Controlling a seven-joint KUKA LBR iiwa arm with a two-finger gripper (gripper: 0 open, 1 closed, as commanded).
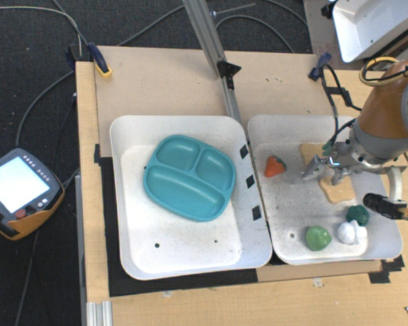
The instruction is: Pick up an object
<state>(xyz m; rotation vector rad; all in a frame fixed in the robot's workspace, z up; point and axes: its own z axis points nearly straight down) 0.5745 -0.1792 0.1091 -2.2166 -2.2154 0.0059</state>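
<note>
A grey KUKA arm (384, 124) with an orange band reaches in from the right over the right-hand white bin (285, 246), its gripper (324, 168) low among the loose items, beside a tan, flat piece (338, 193) that looks like a slice of toy bread. Whether the gripper is apart or closed cannot be told from this slanted overhead view, and nothing can be seen caught in it. Candidates for the pick lie scattered on the bin floor: a red strawberry-like toy (275, 166) just left of the gripper, a green round object (317, 238) near the front wall, and a small white object (350, 233) touching a dark green one (358, 215) at the front right. A second tan piece (311, 152) sits behind the gripper. The left bin (183, 260) carries a teal divided plate (189, 176). By the look of it, the pick is not yet made: every item rests on the bin floor, and closing and lifting remain
</note>
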